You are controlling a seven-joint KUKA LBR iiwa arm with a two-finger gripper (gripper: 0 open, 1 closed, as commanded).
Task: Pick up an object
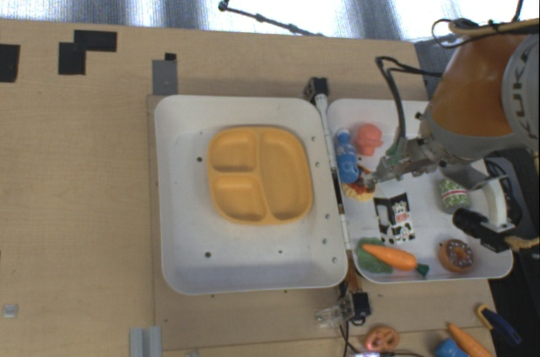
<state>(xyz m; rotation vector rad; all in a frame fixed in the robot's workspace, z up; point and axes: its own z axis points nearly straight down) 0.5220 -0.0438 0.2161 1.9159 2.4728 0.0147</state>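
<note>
1. Desk (76,203): pale wood surface carrying two shallow white bins side by side, the left bin (181,203) and the right bin (489,267).
2. Left bin holds a yellow-orange plastic divided plate (258,175) with three compartments, lying flat near the bin's centre.
3. Right bin holds a scatter of small toys: a pink-red rounded toy (369,137) near the top edge, a blue bottle-shaped toy (345,155) against the left wall, a black-and-white cow figure (396,219) in the middle, an orange plastic carrot with green leaves (390,256) along the near wall, a brown doughnut with sprinkles (456,255) near the right corner, a small green-and-white can (453,194) toward the right.
4. Grey arm with orange band (477,94) reaches in from the right, above the right bin.
5. Gripper (390,167) sits low over the bin's upper middle, just above the cow figure, beside the blue toy. Whether the fingers are open, closed or gripping anything: cannot tell.
6. Carrot touches no part of the gripper.
</note>
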